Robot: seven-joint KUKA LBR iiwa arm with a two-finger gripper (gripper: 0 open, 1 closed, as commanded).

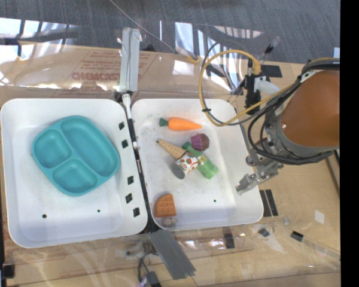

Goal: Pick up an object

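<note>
The right bin [227,211] holds an orange carrot with a green top [180,124], a purple round piece [199,141], a tan cone [170,148], a small can lying on its side [186,166], a green piece [206,168] and an orange waffle-like piece [164,205] near the front wall. My gripper [251,180] hangs at the bin's right rim, to the right of the toys and apart from them. Nothing shows between its fingers.
The left bin [18,220] bears a teal divided plate [75,154]. A black and grey divider [131,160] runs between the bins. Yellow and black cables [227,88] loop above the right bin's far corner. The arm's orange band [314,109] fills the right side.
</note>
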